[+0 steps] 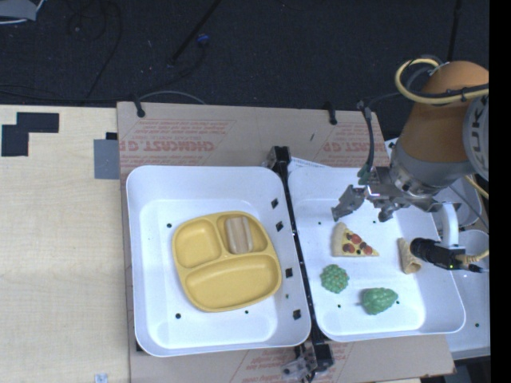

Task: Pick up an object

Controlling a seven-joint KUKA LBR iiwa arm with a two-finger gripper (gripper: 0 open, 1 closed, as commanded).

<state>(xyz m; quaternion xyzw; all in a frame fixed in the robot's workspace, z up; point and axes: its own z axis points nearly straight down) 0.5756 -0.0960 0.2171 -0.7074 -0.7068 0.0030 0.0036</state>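
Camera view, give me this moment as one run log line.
gripper: above right bin, holding nothing | pizza slice: lying in right bin | yellow tray: left bin

Count of things on the surface

Two white bins (152,214), side by side. One yellow divided plate (227,282) with three compartments, one tan piece (237,234) in it. One pizza slice (352,242), two green leafy pieces (334,278) (378,299), and one beige item (409,255), perhaps a cone.
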